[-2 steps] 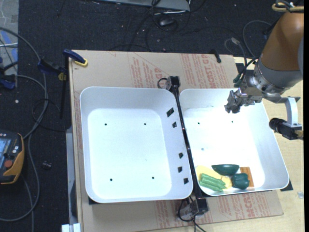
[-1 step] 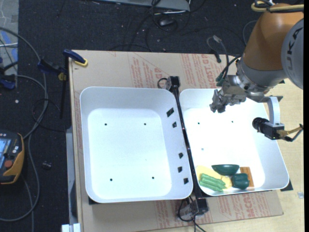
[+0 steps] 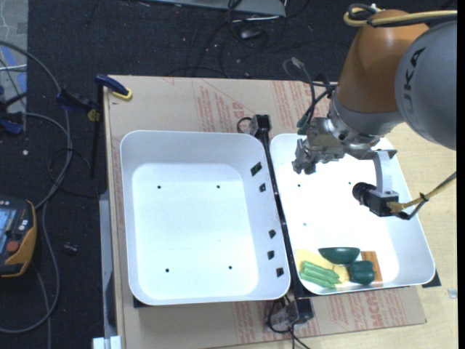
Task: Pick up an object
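Observation:
My gripper (image 3: 305,160) hangs over the far left part of the right bin (image 3: 414,242), under the orange wrist. Its dark fingers point down at bare white floor, and nothing shows between them. Along the near edge of that bin lie a light green ridged object (image 3: 318,274), a dark teal bowl-like piece (image 3: 339,254), a dark green chunk (image 3: 361,272), a pale yellow flat piece (image 3: 308,257) and an orange-brown block (image 3: 370,257). All of them sit well below the gripper in the view, apart from it.
The left bin (image 3: 145,151) lies beside the right one, with a black divider (image 3: 275,195) between them. A black cylindrical fitting (image 3: 369,197) on a white bracket juts out beside the arm. Cables and a blue clamp (image 3: 109,86) lie beyond the bench.

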Available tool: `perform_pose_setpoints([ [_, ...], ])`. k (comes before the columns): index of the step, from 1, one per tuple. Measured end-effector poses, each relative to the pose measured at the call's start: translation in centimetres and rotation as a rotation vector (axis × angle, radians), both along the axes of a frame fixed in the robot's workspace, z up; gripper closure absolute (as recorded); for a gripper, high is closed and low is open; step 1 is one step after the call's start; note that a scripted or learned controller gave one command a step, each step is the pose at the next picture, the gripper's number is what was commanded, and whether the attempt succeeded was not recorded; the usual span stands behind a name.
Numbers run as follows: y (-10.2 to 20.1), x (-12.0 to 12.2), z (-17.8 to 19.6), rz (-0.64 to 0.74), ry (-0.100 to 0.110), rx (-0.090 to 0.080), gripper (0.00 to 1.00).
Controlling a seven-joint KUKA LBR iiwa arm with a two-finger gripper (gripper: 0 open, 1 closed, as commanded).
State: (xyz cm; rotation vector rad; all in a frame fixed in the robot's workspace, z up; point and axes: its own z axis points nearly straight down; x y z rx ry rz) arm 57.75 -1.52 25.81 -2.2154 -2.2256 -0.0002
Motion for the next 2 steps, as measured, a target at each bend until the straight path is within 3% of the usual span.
perform_pose_setpoints([
  [2, 10.6, 0.1, -1.5, -0.001, 0.0, -0.001, 1.0],
])
